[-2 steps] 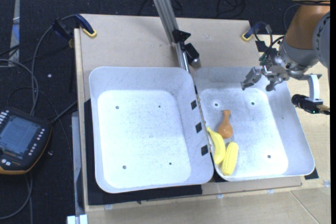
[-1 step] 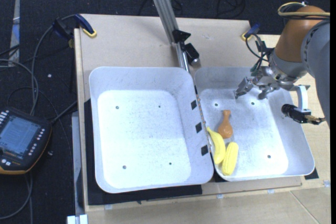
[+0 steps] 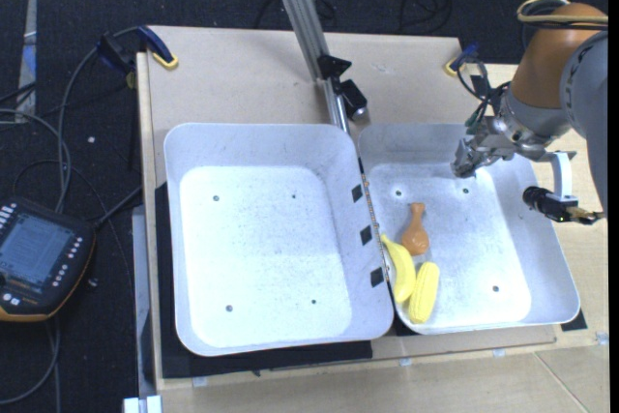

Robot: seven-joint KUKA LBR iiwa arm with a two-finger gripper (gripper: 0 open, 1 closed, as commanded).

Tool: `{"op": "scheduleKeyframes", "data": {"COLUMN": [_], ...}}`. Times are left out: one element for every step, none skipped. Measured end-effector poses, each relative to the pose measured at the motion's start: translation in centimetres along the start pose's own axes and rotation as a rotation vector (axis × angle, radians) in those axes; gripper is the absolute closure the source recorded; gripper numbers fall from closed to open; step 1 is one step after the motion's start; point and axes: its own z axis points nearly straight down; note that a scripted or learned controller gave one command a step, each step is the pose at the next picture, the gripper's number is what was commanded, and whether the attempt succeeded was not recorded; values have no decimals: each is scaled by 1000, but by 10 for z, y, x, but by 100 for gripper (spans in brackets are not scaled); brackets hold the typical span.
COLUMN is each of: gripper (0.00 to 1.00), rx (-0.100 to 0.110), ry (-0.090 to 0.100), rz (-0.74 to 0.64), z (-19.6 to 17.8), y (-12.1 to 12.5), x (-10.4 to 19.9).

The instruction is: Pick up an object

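Note:
In the right bin (image 3: 503,305), near its left wall, lie three small items. A tan, pear-shaped toy (image 3: 416,231) is nearest the middle. A yellow banana (image 3: 397,268) rests against the wall, and a stubby yellow piece (image 3: 425,291) lies beside it toward the front. My gripper (image 3: 470,162) hangs over the back of the right bin, up and to the right of the tan toy and well apart from all three items. I see nothing between the gripper's tips from this angle.
The left bin (image 3: 193,150) sits beside the right one, their rims meeting at black clips (image 3: 368,232). A slanted metal pole (image 3: 305,14) rises behind the bins. Clamps (image 3: 155,48) hold the board's back corners. A teach pendant (image 3: 34,256) lies on the floor at left.

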Motion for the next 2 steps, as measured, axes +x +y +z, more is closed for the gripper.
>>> {"op": "scheduleKeyframes", "data": {"gripper": [100,100], "rx": [-4,-5], "ry": [0,-1], "rz": [1,0], "z": [-50,-108], "y": [-5,-8], "x": [8,16]}}
